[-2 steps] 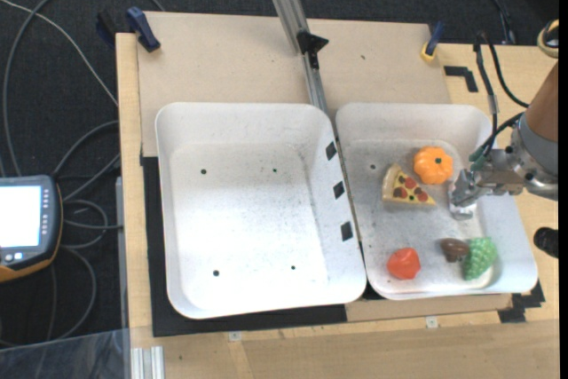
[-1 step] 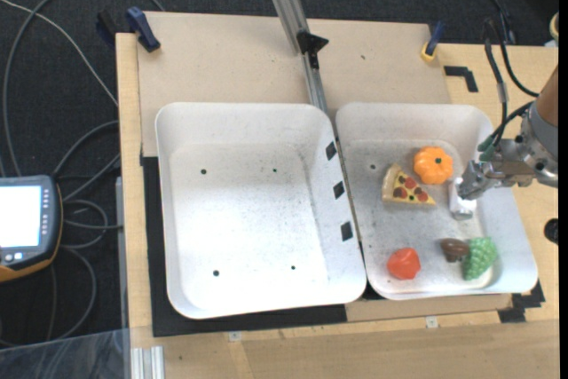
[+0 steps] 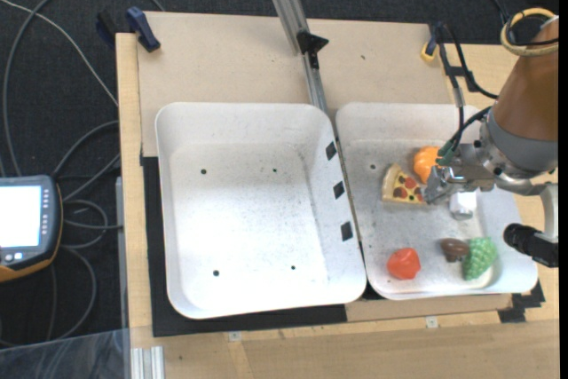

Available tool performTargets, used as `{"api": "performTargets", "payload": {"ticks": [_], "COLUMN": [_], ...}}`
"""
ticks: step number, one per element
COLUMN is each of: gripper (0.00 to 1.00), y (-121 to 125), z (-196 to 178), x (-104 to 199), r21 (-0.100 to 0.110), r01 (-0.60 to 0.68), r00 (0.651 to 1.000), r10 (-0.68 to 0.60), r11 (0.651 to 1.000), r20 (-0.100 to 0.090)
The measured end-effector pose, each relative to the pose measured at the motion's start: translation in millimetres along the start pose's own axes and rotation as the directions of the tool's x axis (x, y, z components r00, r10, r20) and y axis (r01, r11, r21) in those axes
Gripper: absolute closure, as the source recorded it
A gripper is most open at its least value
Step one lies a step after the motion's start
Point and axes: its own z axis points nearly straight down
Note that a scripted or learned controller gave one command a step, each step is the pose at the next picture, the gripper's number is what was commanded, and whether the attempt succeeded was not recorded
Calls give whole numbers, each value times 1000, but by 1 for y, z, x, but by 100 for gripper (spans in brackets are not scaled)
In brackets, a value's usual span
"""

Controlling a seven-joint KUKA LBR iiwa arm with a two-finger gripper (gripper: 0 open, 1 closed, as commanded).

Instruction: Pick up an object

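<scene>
I read the gripper (image 3: 441, 188) as sitting low in the right white bin (image 3: 373, 138), its tip just beside the right edge of the flat yellow pizza-slice toy with red spots (image 3: 403, 186); whether it touches the slice I cannot tell. The jaw state is not readable from here: the metal end is small, dark and partly blurred against the bin floor, so I record it as unknown. A round orange fruit toy (image 3: 425, 161) lies just behind the slice, partly covered by the gripper body. Nearer the front rim sit a red tomato-like toy (image 3: 404, 264), a small dark brown lump (image 3: 454, 250) and a green bumpy grape-like cluster (image 3: 480, 257); the brown one touches or nearly touches the green. The arm's orange band (image 3: 532, 93) is cut off by the frame's right side. The left white bin (image 3: 177, 138) shows only dark specks.
</scene>
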Motion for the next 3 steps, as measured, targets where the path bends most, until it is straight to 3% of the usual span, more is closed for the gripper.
{"api": "performTargets", "payload": {"ticks": [2,3], "gripper": [100,100], "y": [-13,-7], "z": [0,-5], "x": [114,168], "r21": [-3,-4], "r01": [3,2], "r00": [1000,1000], "r10": [-3,-2], "r11": [1000,1000], "r20": [0,1]}}
